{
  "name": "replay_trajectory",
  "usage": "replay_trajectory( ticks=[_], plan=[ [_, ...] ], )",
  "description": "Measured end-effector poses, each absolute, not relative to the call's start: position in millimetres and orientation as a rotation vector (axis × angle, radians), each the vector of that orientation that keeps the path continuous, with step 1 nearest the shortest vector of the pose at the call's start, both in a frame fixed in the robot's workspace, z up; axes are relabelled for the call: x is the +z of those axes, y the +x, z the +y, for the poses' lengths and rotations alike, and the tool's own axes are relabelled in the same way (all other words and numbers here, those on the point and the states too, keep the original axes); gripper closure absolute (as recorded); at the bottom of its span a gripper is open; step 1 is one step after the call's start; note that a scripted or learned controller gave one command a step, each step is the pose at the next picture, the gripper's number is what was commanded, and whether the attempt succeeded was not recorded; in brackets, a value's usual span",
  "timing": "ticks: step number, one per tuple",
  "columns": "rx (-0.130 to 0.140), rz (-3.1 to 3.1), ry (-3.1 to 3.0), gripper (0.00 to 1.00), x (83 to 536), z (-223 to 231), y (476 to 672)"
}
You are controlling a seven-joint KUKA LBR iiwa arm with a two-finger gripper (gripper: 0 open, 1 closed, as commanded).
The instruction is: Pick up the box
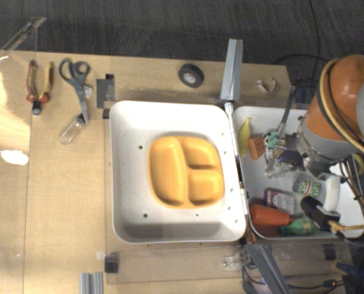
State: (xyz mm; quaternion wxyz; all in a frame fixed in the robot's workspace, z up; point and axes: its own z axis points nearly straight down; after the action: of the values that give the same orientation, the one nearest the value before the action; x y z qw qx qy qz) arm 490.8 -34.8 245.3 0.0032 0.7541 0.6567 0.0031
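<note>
The arm's orange band point(347, 97) looms over the right bin point(353, 216); its gripper point(278, 154) hangs there, state unclear. A purple box point(279, 197) lies beside a carrot point(268, 214).

A lab or workshop is indicated: pliers point(37, 86) and scissors point(77, 82) are laid at ten o'clock on a wooden bench point(53, 188).

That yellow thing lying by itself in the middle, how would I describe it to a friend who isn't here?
Start at the left white bin, the one away from the grey-and-orange arm. In its middle lies a yellow plastic tray with three compartments, one long and two small. Nothing else shares its bin, while the right white bin is crowded with small items.
</note>
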Motion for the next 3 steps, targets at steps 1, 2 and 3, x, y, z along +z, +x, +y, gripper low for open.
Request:
replay_trajectory(
  ticks=[1,2,3],
  plan=[
    [0.003,2.239,2.200,1.00,209.7,-89.9,488.1],
    [0.003,2.239,2.200,0.00,209.7,-89.9,488.1],
    [0.001,2.169,2.271,0.00,140.2,-105.9,487.5]
  ],
)
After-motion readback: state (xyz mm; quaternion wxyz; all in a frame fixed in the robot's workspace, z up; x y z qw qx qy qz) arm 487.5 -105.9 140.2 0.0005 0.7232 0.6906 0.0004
